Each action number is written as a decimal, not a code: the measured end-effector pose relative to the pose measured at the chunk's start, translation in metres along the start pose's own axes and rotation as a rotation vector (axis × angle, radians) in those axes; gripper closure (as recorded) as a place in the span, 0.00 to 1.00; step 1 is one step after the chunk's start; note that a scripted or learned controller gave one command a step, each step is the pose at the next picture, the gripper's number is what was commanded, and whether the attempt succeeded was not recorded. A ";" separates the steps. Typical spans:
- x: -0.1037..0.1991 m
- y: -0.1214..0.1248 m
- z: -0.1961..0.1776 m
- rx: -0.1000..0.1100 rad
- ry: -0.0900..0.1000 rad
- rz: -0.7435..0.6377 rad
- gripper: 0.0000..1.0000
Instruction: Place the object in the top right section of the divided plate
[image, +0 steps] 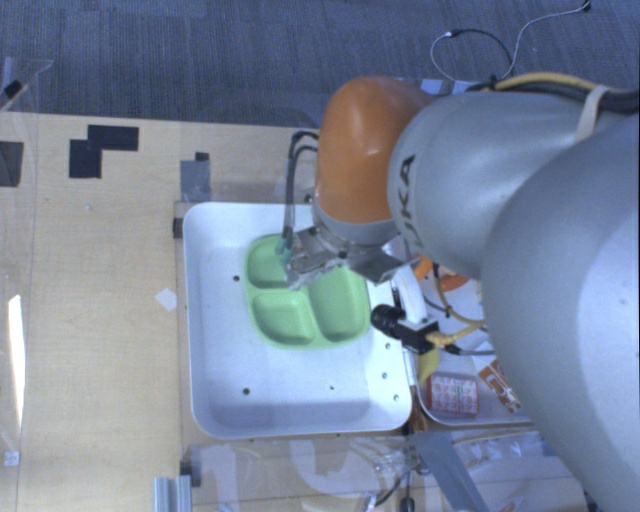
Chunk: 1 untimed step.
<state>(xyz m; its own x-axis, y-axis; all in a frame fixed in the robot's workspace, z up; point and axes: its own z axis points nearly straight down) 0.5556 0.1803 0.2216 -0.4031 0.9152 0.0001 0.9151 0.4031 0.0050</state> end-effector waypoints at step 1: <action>0.001 0.002 -0.011 -0.005 -0.001 -0.007 1.00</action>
<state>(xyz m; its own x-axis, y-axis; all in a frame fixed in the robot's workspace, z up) 0.5568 0.1816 0.2330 -0.4097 0.9122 -0.0008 0.9122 0.4097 0.0097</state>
